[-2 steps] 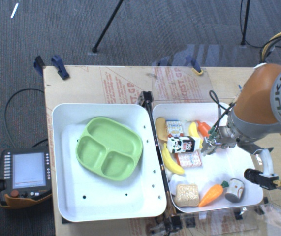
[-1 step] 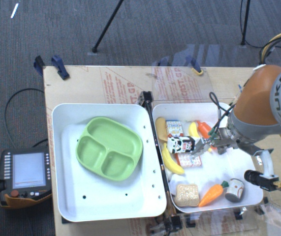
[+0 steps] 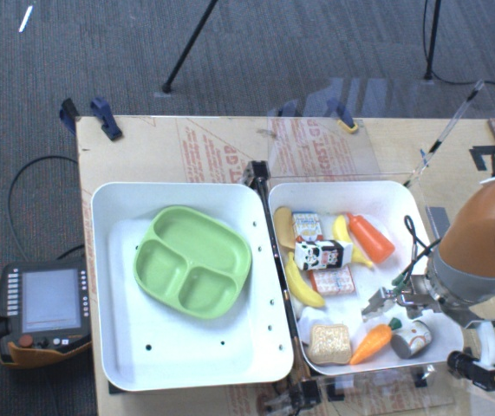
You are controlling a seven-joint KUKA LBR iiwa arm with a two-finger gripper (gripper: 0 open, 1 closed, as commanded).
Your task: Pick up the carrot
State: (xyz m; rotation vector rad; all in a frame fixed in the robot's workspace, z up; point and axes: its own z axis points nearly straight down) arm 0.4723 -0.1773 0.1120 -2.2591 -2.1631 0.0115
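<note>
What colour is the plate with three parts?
The divided plate is light green, seen best in the camera view, sitting in the left white bin.

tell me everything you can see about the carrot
The carrot is a small orange cone with a green tuft at its thick end, plastic by the look of it. It lies flat and slanted near the front edge of the right bin, tip toward a square of toast, tuft beside a grey can. The tool hangs just above it.

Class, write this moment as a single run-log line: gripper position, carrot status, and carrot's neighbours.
gripper: over right bin, just above carrot | carrot: lying in bin, not gripped | neighbours: cracker on camera-left, can on camera-right
</note>
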